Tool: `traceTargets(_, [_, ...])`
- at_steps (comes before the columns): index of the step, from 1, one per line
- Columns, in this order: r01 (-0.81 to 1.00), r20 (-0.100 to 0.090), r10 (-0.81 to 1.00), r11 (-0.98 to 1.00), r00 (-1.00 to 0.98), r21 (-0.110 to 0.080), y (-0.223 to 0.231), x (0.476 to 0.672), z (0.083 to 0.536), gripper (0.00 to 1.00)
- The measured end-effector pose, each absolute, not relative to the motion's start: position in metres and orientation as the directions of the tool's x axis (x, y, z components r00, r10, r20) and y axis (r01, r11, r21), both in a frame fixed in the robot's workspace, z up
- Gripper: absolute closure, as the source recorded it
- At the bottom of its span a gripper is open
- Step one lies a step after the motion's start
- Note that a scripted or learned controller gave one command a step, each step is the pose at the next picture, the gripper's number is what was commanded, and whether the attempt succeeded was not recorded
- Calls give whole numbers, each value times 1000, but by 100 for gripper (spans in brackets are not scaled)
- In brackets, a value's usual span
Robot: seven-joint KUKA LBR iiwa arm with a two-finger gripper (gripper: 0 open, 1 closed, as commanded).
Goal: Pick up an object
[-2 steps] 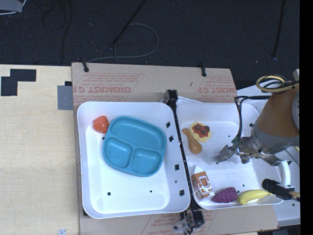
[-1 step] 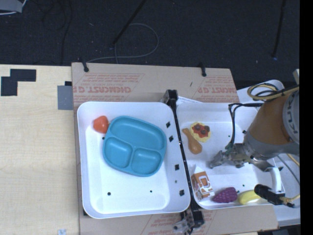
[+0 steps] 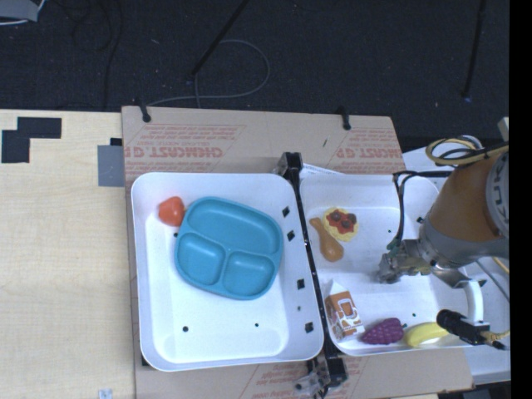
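The right bin [image 3: 374, 214] holds a brown toy drumstick [image 3: 327, 240], a small pizza slice [image 3: 342, 221], an orange-and-white carton [image 3: 343, 313], a purple grape bunch [image 3: 381, 332] and a yellow banana [image 3: 425, 334]. My gripper [image 3: 396, 268] hangs low over the bin's right middle floor, right of the drumstick and above the grapes. Nothing shows between its fingers, and their spread is too small and dark to read. The orange-banded arm [image 3: 465, 210] comes in from the right.
The left bin [image 3: 158, 306] carries a blue divided plate [image 3: 229, 247] and a red-orange tomato [image 3: 171, 211] at its upper left. A black divider [image 3: 303, 256] runs between the bins. Cardboard lies beneath both, and cables lie on the dark floor behind.
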State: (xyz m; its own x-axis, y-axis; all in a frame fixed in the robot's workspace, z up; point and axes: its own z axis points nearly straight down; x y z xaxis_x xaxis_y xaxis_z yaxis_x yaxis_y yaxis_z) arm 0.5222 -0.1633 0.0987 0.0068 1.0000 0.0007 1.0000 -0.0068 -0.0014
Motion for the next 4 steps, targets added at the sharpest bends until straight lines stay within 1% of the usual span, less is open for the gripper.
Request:
traceTargets(2, [1000,0,1000,1,-1,1,-159,523,183,100])
traceTargets(3, [1000,-2,1000,1,-1,4,-167,528,243,100])
traceTargets(4, [1000,3,1000,3,-3,-4,-116,526,232,100])
